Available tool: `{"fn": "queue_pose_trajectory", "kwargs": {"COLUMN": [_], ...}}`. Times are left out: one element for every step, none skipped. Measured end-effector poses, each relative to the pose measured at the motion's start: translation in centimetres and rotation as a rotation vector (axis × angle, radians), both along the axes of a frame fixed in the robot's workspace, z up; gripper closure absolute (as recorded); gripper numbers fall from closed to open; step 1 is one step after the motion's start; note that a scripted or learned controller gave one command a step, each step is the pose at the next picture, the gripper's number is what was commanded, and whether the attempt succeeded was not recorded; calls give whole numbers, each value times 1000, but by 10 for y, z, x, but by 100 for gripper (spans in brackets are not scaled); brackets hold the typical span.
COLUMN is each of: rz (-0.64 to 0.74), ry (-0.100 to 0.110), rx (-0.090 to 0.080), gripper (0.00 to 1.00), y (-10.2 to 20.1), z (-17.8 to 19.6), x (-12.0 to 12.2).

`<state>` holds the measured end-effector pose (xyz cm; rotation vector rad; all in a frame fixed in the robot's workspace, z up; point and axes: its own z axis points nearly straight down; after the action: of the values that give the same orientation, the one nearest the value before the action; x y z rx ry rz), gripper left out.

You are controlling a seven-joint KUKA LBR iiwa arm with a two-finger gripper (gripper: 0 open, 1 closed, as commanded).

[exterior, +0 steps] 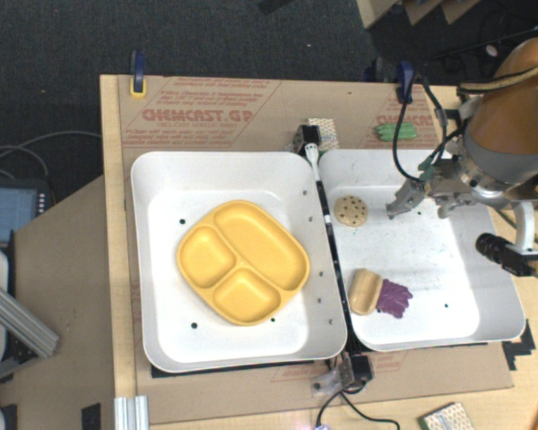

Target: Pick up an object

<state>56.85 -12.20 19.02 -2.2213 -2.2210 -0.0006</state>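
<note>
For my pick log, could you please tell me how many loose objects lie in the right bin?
3. A round tan cookie lies near the bin's upper left; a tan block and a purple piece lie touching near its lower left. The arm may hide more.

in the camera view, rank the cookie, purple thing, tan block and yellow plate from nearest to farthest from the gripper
From the gripper, over the right bin's far side:
1. Cookie, just to its left in the right bin.
2. Purple object, near side of the right bin.
3. Tan block, touching the purple object's left side.
4. Yellow divided plate, in the left bin.
</note>
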Motion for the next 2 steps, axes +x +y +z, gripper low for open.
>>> {"fn": "queue_pose_trajectory", "kwargs": {"rz": [-3,-1], "ry": [4,5], "rx": [1,2], "gripper": [0,0], "y": [-3,5], "z": [-110,-106], "x": [-51,-92]}}
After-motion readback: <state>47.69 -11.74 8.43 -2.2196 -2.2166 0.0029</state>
